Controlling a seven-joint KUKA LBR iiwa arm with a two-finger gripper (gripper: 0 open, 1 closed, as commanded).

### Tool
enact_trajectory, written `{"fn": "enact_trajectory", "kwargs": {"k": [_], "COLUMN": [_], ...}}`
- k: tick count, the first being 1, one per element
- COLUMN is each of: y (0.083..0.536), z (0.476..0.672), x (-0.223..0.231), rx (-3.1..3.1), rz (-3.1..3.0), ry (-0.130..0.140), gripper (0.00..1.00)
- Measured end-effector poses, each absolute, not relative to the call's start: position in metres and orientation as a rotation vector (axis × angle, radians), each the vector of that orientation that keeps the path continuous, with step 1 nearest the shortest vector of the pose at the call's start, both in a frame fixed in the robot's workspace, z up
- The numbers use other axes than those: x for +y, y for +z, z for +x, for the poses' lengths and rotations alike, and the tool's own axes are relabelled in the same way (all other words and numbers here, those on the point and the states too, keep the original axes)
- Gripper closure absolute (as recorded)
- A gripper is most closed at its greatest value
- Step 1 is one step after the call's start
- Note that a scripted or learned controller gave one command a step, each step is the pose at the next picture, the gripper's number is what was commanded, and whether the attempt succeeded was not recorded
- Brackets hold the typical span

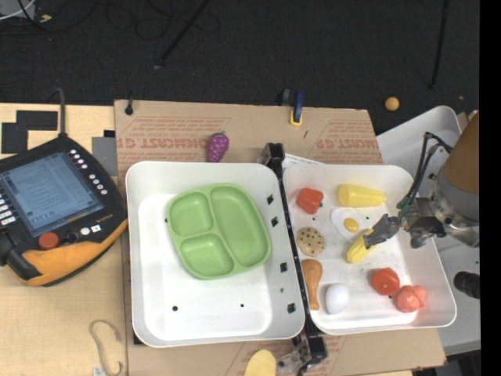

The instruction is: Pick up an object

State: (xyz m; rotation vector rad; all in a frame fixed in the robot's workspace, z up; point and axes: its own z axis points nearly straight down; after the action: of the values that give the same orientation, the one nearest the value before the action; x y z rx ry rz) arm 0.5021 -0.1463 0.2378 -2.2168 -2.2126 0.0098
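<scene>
At the frame's right, the claw (381,232) reaches into the right bin (438,319), its dark fingers closed around the upper end of a yellow banana (358,249).

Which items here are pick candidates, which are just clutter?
Job, right bin: gripper, banana, corn, pepper, cookie, fried egg, white egg, tomato, drumstick.
Lying about: green tray, teach pendant, grapes, orange ball.
</scene>
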Motion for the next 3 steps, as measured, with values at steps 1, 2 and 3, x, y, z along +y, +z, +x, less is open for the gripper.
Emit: {"fn": "enact_trajectory", "kwargs": {"k": [1,2,3], "y": [0.242,0.19,0.127], "z": [0.504,0.506,0.5], "x": [-0.147,-0.136,-0.135], "rx": [-2.22,-2.215,-2.217], "rz": [-2.221,-2.217,-2.215], "ry": [0.001,0.006,0.006], "gripper": [0.0,0.0,0.0]}}
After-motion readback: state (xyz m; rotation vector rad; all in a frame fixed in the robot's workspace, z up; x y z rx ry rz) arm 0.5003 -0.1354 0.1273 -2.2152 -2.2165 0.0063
